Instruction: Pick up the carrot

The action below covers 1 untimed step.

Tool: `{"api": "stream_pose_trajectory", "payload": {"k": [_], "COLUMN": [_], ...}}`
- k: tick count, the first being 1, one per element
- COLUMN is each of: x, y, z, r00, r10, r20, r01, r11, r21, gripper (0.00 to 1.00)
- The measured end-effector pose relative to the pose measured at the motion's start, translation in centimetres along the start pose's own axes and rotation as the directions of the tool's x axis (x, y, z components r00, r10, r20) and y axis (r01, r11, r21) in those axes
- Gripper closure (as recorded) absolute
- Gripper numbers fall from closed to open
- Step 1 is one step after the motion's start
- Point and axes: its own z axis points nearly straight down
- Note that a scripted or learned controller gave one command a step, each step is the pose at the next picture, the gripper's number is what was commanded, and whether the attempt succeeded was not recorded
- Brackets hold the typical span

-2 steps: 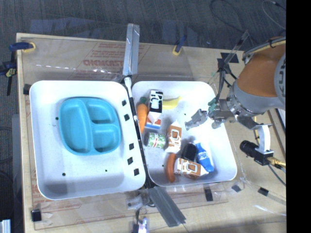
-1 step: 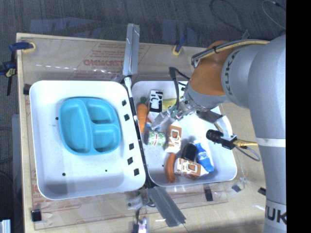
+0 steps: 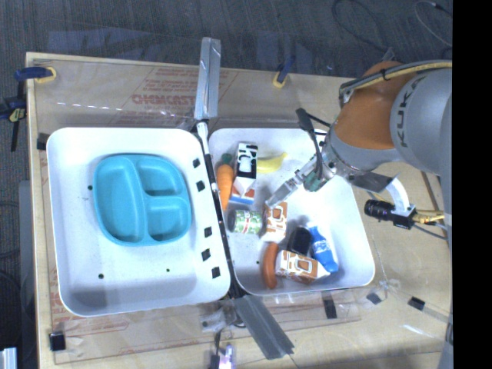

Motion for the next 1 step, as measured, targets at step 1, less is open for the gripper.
{"api": "stream_pose_trajectory", "payload": {"k": [1], "x": [2.04], "y": [7.27], "z": [5.57], "r00": [0.992], "r10": [-0.124], "r20": [0.000], "r01": [0.124], "r11": [0.992], "r21": [0.000], "gripper": [0.00]}}
